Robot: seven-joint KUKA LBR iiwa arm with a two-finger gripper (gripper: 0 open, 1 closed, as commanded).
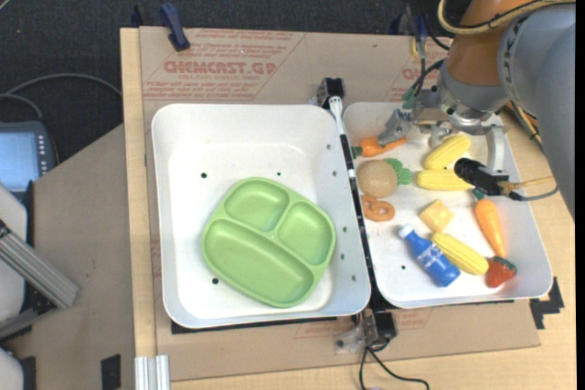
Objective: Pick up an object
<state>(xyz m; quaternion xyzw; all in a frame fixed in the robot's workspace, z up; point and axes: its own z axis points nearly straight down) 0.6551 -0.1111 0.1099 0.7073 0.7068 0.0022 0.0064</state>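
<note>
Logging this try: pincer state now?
Pincer: cannot be told; it sits over the right bin, near the corn.

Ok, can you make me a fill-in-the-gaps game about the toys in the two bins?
1. The green tray has ____ compartments.
2. The tray lies in the ____ bin.
3. The little bottle in the right bin is colored ____.
4. The carrot is colored ____.

Missing words: three; left; blue; orange
</note>
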